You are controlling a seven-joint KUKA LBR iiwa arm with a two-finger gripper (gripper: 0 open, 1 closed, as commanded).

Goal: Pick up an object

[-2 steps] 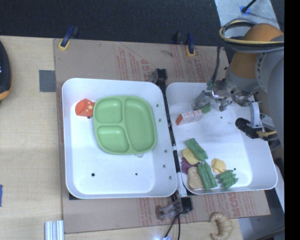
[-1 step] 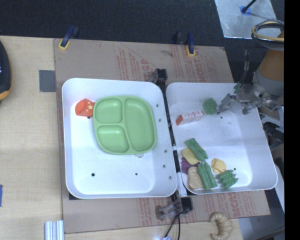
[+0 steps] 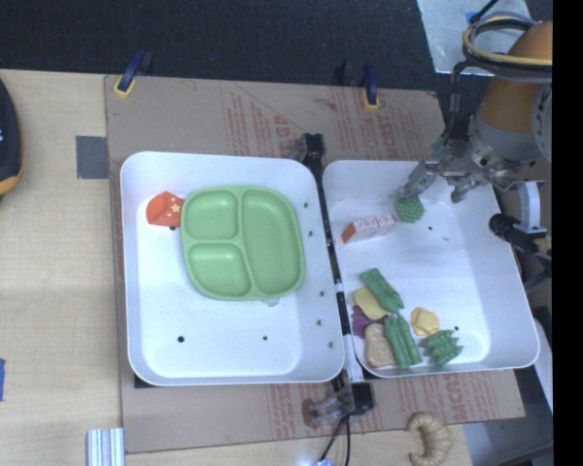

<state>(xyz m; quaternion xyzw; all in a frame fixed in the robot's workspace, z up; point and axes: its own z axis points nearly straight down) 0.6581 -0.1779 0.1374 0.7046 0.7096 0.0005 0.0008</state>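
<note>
Up at the far right corner of the right shallow white bin [image 3: 496, 289], we see the two-finger gripper [image 3: 437, 184] with its fingers spread apart, one reaching down toward the left and the other out to the right. Just below the left finger sits a small green bumpy broccoli-like toy [image 3: 409, 208]; we cannot tell whether the fingertip touches it, and it is not between the fingers. Left of that, near the bin's inner wall, lies a small red-and-white rectangular packet [image 3: 369, 227]. Toward the near edge of the same bin we find a cluster of toy foods: a green leafy piece [image 3: 380, 288], a yellow lump [image 3: 368, 304], a tan bread-like piece [image 3: 377, 346], a long green pod [image 3: 401, 341], a pale yellow piece [image 3: 425, 320] and a green spiky piece [image 3: 442, 348]. In the left white bin [image 3: 155, 348] rests a light green three-compartment plastic plate [image 3: 243, 242], with a red rounded toy bearing a yellow star [image 3: 164, 209] touching its left rim.
</note>
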